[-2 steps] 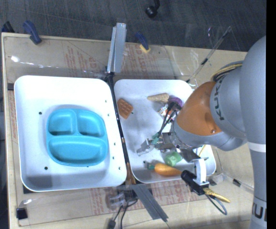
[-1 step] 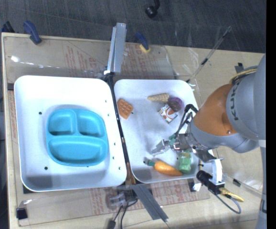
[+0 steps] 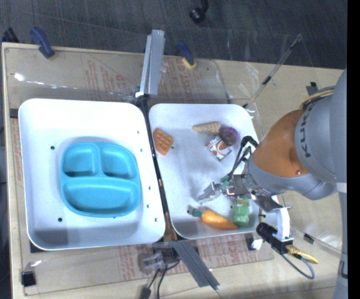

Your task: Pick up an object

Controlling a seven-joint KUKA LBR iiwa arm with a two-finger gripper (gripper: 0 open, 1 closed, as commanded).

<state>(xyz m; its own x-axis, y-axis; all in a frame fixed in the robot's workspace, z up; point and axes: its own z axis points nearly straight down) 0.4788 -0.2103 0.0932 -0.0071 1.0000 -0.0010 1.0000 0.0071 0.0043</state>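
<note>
The right bin (image 3: 186,120) holds several small items. An orange carrot (image 3: 218,219) lies near its front wall, with a green item (image 3: 241,212) just to its right. Farther back are an orange waffle piece (image 3: 162,141), a tan cone (image 3: 206,128), a purple item (image 3: 230,134) and a small red-and-white box (image 3: 218,147). My gripper (image 3: 208,192) hangs over bare bin floor, a little behind the carrot and left of the green item. It stands open, with nothing between its fingers.
The left bin (image 3: 37,117) holds a blue divided tray (image 3: 101,179). A metal bar (image 3: 151,61) and blue clamps (image 3: 184,53) stand at the back of the bench. The arm's orange band (image 3: 279,151) overhangs the right bin's right wall.
</note>
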